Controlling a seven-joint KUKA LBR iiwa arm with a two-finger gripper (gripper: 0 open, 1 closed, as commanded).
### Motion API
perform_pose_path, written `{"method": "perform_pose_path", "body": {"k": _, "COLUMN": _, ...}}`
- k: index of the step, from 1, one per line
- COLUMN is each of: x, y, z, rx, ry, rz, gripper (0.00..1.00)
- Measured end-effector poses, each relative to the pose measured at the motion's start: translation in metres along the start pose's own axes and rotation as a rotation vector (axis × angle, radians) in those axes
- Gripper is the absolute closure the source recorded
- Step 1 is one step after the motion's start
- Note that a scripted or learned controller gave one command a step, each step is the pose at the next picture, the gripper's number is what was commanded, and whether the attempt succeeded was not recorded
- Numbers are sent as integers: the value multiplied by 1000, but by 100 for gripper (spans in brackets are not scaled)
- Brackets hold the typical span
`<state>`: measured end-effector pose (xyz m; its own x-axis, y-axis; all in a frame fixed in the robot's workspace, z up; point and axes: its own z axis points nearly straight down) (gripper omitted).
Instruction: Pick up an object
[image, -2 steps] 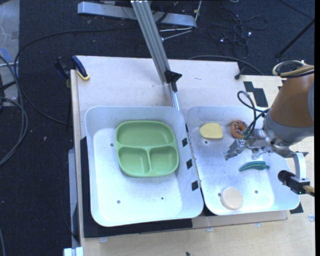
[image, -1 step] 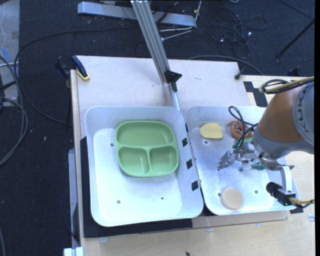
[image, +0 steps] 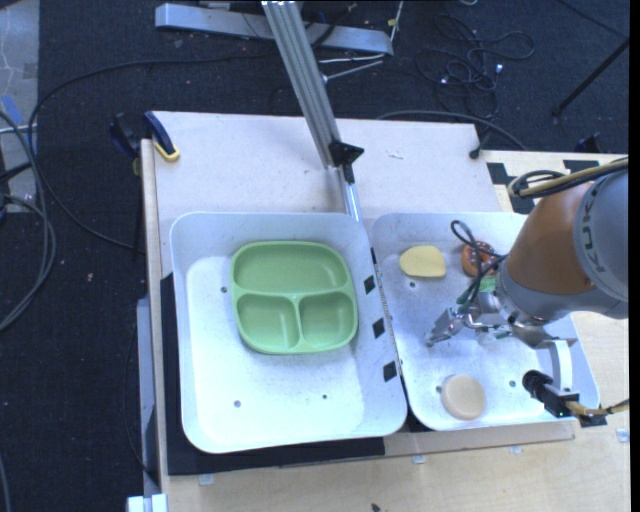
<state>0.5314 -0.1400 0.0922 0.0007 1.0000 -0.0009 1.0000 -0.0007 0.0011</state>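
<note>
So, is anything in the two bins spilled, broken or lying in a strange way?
Nothing stands out. The green divided plate lies flat in the left bin. In the right bin, the yellow piece and the round beige piece lie apart, looking whole, near the gripper.

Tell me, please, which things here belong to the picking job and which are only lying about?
Belong to the job:
- pale yellow rounded piece, right bin
- beige round disc, right bin
- small orange object, partly hidden
- robot hand

Lying about:
- green three-compartment plastic plate, left bin
- blue-and-yellow tool on the bench
</note>
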Motion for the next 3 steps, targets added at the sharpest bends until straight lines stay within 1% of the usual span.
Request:
{"method": "perform_pose_path", "body": {"k": 1, "x": -1, "y": 2, "z": -13, "rx": -6, "ry": -3, "rz": 2, "gripper": 100}}
{"method": "perform_pose_path", "body": {"k": 2, "x": 2, "y": 9, "z": -57, "rx": -2, "ry": 0, "rz": -3, "gripper": 100}}
{"method": "perform_pose_path", "body": {"k": 3, "x": 2, "y": 10, "z": -109, "rx": -2, "ry": 0, "rz": -3, "gripper": 100}}
